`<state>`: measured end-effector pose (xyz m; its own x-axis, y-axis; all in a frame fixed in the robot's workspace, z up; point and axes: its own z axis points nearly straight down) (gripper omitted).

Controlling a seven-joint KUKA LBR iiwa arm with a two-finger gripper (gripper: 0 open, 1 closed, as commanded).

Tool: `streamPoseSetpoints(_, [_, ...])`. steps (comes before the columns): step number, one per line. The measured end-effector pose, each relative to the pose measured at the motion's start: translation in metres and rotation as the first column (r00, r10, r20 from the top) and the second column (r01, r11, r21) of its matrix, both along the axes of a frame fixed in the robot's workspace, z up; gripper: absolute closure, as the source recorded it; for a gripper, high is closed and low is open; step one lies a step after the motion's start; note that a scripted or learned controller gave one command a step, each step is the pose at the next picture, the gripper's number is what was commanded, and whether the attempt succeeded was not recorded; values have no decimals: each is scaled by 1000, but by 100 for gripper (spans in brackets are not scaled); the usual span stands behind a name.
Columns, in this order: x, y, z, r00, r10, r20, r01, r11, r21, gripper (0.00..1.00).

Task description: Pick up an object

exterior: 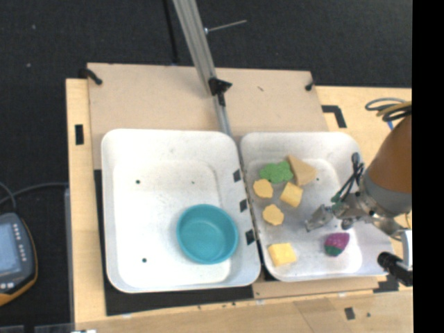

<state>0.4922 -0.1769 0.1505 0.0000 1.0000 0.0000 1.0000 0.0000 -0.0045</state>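
My gripper [318, 220] hangs low over the right bin [347, 144], reaching in from the right on the grey arm with its orange band [397, 159]. Left of it lie several yellow foam pieces: one [291, 195] closest, one [273, 215], one [262, 189] and a larger block [282, 254] near the front. A green piece [277, 172] and a tan wedge [302, 170] sit farther back. A purple and green object [336, 243] rests just in front of the gripper to its right. I see nothing held in the gripper.
A blue bowl [206, 233] stands in the left bin [139, 158], near its front right. A slanted metal pole [198, 44] rises behind the bins. A handheld pendant [14, 252] lies at the far left.
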Motion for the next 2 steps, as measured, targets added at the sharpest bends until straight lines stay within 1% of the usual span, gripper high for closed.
streamPoseSetpoints(1, [0,-1,-51,1000,-1,6,1,1000,-2,0])
streamPoseSetpoints(2, [2,-2,-39,1000,-4,11,4,1000,-2,100])
